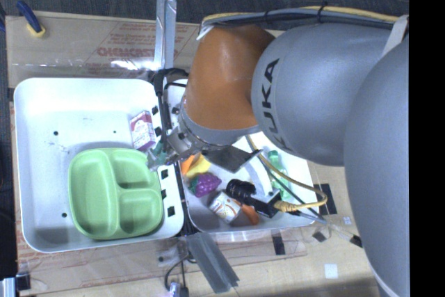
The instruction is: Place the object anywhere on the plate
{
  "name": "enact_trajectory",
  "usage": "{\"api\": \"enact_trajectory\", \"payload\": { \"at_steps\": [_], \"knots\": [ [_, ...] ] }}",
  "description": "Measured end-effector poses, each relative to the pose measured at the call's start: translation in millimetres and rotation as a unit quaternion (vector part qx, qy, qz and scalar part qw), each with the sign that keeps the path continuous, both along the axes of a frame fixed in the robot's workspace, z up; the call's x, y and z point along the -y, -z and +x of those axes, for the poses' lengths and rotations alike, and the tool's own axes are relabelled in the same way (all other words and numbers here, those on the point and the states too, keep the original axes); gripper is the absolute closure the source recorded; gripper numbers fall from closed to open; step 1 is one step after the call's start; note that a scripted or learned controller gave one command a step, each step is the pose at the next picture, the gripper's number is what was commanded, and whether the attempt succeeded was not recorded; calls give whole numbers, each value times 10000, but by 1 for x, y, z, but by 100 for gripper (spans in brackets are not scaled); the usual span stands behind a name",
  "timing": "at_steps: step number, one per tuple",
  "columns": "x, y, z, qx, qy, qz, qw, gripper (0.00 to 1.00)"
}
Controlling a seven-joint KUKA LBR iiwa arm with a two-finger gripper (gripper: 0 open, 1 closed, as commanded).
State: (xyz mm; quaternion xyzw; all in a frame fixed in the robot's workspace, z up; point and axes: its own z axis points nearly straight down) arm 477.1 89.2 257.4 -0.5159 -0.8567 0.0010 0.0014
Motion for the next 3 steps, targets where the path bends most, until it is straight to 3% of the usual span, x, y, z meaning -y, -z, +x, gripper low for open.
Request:
{"api": "enact_trajectory", "payload": {
  "at_steps": [1,2,3],
  "knots": [
    [-47,66,-2,-9,-1680,1,9858,100],
    [-45,115,-2,-9,-1760,2,9844,100],
    [19,21,0,17,-1409,3,9900,100]
  ]
}}
